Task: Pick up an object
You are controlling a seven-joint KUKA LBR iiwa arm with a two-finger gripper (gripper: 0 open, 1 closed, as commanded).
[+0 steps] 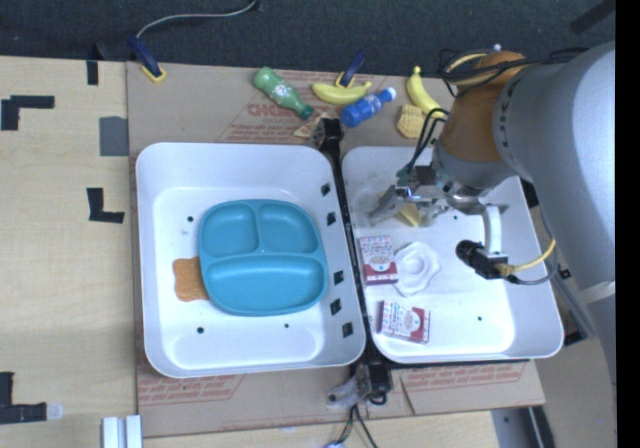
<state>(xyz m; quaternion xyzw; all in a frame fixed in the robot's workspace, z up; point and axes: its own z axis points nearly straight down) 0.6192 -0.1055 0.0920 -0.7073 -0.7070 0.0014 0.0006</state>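
In the camera view, the tool (392, 200) is seen low in the right bin (520, 321), towards ten o'clock; its opening cannot be told. Two red-and-white cartons (377, 258) (403, 321) and a white cup (415, 266) are placed at six o'clock of it.

The arm (570, 126) was a thick, smooth, pale grey cylinder, rounded at its joints, with an orange band (475, 126) wrapped above the wrist. Below the band sat the gripper (400, 198), a cluster of dull metal parts with thin grey fingers. A yellow cable (530, 266) and darker leads looped beside a black fitting (478, 258) near the wrist.
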